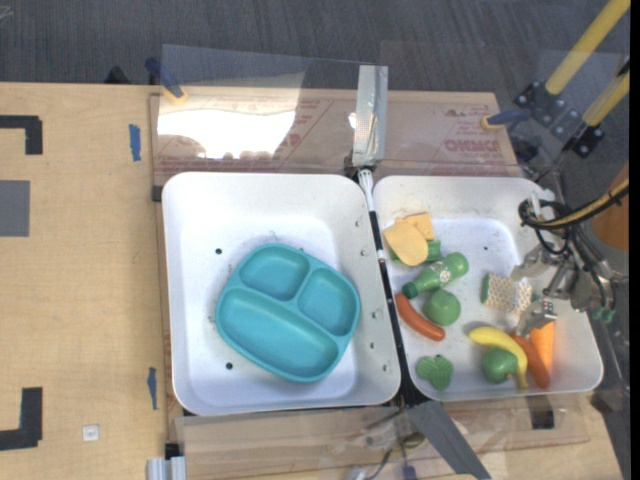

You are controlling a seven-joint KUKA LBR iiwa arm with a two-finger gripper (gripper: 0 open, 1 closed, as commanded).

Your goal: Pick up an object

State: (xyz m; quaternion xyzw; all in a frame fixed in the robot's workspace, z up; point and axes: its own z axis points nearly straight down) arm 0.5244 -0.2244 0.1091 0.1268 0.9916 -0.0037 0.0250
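Note:
The right bin (470, 186) holds several toy foods. A yellow cheese wedge (410, 238) lies at its upper left, with a green pickle (440, 271), a green ball (443, 308) and a red sausage (418, 317) below it. Near the front lie a broccoli piece (434, 370), a banana (497, 340), a green pepper (497, 366) and an orange carrot (541, 353). A pale speckled slice (505, 291) sits in the right half. My gripper (543, 306) hangs low over the bin's right side, just right of that slice and right above the carrot's top.
The left bin (200, 228) holds a teal divided plate (288, 311). A clear sheet and a metal strip (370, 113) stand behind the bins. Cables and yellow struts (590, 38) crowd the right edge beside the arm.

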